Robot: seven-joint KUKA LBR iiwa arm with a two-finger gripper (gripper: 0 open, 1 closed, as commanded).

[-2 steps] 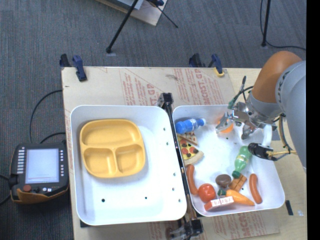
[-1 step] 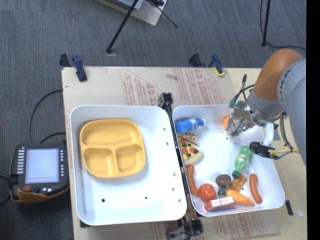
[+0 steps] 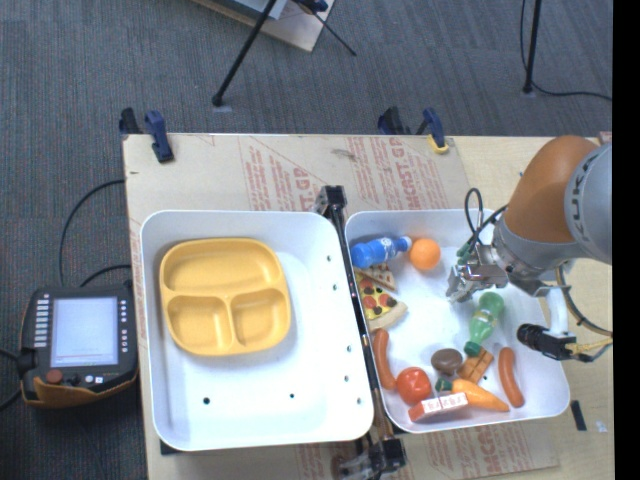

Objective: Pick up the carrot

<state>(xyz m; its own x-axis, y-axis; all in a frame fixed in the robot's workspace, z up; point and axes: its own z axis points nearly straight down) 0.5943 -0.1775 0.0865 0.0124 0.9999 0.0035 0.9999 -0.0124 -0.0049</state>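
So far the pick looks unstarted. The carrot lies at the near edge of the right bin, its tip pointing right, nothing touching it from above. The gripper hovers over the far right part of that bin, just beside a green bottle and well apart from the carrot. Whether it is open or closed I cannot tell; the view blurs there. What remains, as I judge it, is the whole job: travel toward the near edge, descend, close, lift.

Counting the right bin: one carrot, one green bottle, one blue bottle, one orange ball, one pizza slice, one tomato, two sausages, one at the left and one at the right, one brown mushroom-like piece, and one small labelled strip just left of the carrot. The crowding around the carrot could spoil a clean grasp.

The left bin holds one yellow divided tray. Two bins sit on the worktop; one pendant rests on the floor at left.
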